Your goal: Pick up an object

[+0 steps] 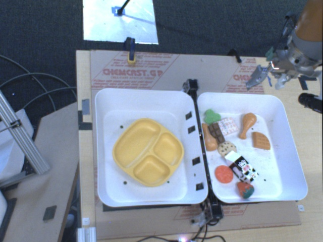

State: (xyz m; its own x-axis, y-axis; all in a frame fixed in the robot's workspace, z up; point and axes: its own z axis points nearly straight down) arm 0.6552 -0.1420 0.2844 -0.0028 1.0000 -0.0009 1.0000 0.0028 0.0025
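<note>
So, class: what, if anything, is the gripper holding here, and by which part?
Nothing. The gripper hangs above the right bin's far edge with nothing between its fingers; the toy food lies in the bin.

Dark carpet [40,19] (shiny floor panel [120,14])

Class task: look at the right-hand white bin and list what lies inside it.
The right bin holds small toy foods: a green piece, a drumstick, a waffle-like wedge, a chocolate bar, a strawberry. Whatever lies under them is covered.
</note>
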